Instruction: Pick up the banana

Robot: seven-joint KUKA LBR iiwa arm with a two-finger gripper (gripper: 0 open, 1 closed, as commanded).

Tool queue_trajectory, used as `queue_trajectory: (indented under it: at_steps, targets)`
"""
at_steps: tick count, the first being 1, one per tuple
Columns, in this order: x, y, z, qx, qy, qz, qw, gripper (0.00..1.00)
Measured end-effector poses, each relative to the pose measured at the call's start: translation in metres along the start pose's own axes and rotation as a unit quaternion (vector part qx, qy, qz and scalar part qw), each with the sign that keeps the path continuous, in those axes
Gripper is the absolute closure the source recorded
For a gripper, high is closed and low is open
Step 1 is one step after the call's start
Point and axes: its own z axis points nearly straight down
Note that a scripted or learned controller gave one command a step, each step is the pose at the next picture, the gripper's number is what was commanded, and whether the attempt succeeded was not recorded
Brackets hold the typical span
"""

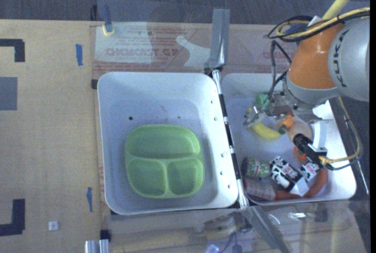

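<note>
Cannot tell the fingers' [262, 112] state; the small curved yellow banana [265, 131] just below them could slip aside among the clutter.

Claw [262, 110] hangs low in the right bin [235, 90], and the banana [265, 131] lies just below it, close to the tips. Further below sits a can [256, 168]. Far left of the claw, the green divided plate [164, 159] rests in the left bin [117, 93].
</note>
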Motion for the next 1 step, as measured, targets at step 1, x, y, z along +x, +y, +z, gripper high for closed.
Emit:
queue_trajectory:
  at_steps: [1]
  targets:
    - [0.0324,-0.0015,-0.0775,0.0,0.0,0.096,0.9954,0.0]
